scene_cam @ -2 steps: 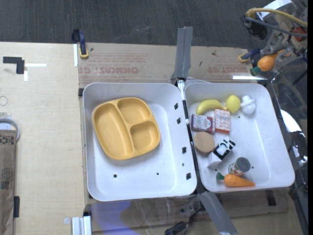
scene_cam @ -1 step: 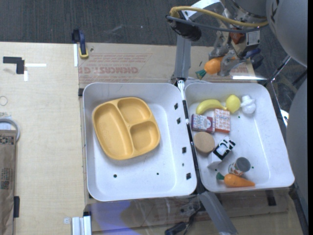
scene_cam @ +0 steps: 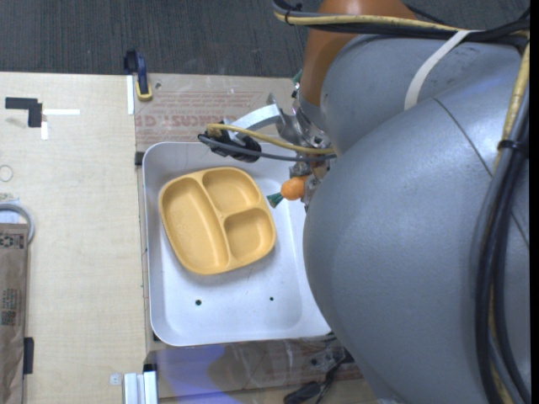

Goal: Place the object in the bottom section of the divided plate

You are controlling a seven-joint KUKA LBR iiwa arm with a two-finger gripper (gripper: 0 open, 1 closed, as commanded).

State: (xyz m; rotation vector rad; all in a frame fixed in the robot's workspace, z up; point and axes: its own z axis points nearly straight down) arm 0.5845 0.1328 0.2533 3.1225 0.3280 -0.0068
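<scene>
Plate (scene_cam: 217, 219), one, yellow, three sections, sits in our white bin (scene_cam: 227, 314); one orange carrot (scene_cam: 291, 188) at its three o'clock; claw's state we cannot tell.

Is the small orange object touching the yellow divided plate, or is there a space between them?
Apart. In the camera view, the orange object sits off the right rim of the divided plate, with a strip of white bin floor between them.

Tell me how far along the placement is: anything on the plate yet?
Nothing placed: the yellow divided plate in the white bin has all three sections bare. A small orange object sits beside the plate's right edge, against the arm; whether it is gripped is hidden. The placement remains.
</scene>
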